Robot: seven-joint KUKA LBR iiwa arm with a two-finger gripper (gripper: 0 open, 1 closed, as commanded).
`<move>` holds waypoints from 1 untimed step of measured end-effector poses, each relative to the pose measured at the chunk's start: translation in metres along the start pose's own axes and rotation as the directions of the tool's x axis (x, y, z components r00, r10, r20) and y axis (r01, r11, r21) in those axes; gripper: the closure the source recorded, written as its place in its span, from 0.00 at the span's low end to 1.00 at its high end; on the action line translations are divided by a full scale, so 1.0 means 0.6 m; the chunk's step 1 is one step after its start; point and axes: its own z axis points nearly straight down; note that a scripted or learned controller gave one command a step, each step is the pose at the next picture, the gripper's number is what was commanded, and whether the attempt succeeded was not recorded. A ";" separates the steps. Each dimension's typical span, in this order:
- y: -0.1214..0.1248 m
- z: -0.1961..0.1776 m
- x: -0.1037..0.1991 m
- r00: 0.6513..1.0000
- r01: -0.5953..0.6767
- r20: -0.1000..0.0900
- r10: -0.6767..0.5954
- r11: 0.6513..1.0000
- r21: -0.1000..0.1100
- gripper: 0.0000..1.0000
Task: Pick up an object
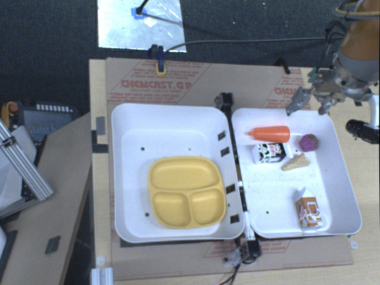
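Note:
The right bin [344, 177] holds an orange carrot-shaped piece [270, 134], a black-and-white carton [268, 152], a purple round piece [308, 142], a tan wedge [295, 162] and a small orange box [309, 212]. My gripper [312, 102] hangs above the bin's far right corner, its two fingers spread open with nothing between them. It is apart from all the objects, beyond the purple piece.
The left bin [127, 159] holds a yellow divided plate [186, 190]. A black divider with clips [233, 159] runs between the bins. A cable crosses the cardboard [178, 82] behind the bins. A control box [41, 120] and metal rail sit at the left.

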 end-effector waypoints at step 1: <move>0.003 -0.013 0.000 1.000 0.002 0.002 -0.002 1.000 -0.012 0.00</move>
